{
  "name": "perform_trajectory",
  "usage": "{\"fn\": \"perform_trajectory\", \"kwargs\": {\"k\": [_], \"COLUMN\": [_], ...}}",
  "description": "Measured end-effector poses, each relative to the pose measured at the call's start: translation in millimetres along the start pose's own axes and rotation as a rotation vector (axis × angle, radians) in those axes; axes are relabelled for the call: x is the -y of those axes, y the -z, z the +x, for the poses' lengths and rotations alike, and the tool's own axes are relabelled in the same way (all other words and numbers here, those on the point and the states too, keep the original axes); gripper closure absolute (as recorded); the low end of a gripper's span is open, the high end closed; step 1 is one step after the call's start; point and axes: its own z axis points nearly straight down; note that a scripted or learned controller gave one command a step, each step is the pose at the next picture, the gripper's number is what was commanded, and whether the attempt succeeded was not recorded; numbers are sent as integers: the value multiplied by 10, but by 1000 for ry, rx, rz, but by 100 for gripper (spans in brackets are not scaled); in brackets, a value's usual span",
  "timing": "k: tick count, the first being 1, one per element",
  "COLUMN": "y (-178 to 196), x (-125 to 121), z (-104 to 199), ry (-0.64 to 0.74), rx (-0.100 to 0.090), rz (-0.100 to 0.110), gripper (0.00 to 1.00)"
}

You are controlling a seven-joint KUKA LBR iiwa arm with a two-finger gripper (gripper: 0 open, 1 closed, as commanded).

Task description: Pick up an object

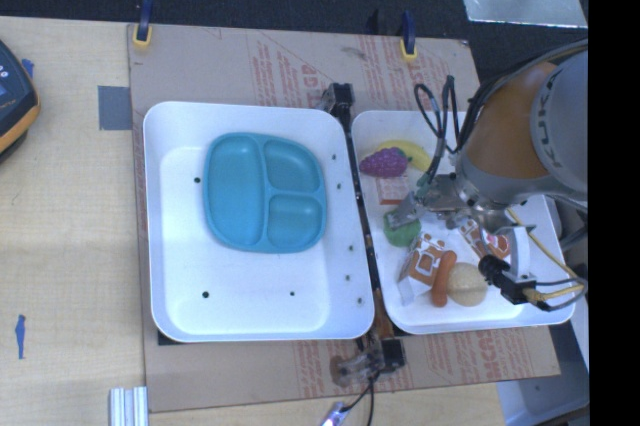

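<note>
Two white bins side by side on bench. Left bin (180,214) holds blue divided plate (265,191). Right bin (450,319) crowded: purple grape bunch (385,161) far end, yellow piece (412,150) behind it, green lump (402,232) mid, orange-white packet (426,264), hot dog (443,278), pale round bun (466,284) near end. Gripper (428,199) low over green lump, wrist blocks view, can't tell its state.

I count white bins: 2, left (160,214) and right (480,319) | blue divided plates: 1 (265,191) | purple grape bunches: 1 (385,161) | yellow pieces: 1 (412,149) | green pieces: 1 (402,233) | sausages: 1 (443,279) | pale round pieces: 1 (466,284) | printed packets: 1 (422,266) | blue clamps on cardboard edge: 2 (144,20) (407,34)
</note>
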Motion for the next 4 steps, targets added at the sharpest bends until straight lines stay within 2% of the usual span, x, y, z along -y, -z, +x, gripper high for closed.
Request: {"fn": "perform_trajectory", "kwargs": {"k": [1,2,3,4], "y": [-98,-78,-117,-117], "x": [-231,-851,-1020,-1019], "z": [30,42,12,19], "ry": [-3,-5,-2,-3], "rx": [-1,-3,-7,-5], "rz": [-4,-4,27,27], "gripper": [0,0,0,0]}}
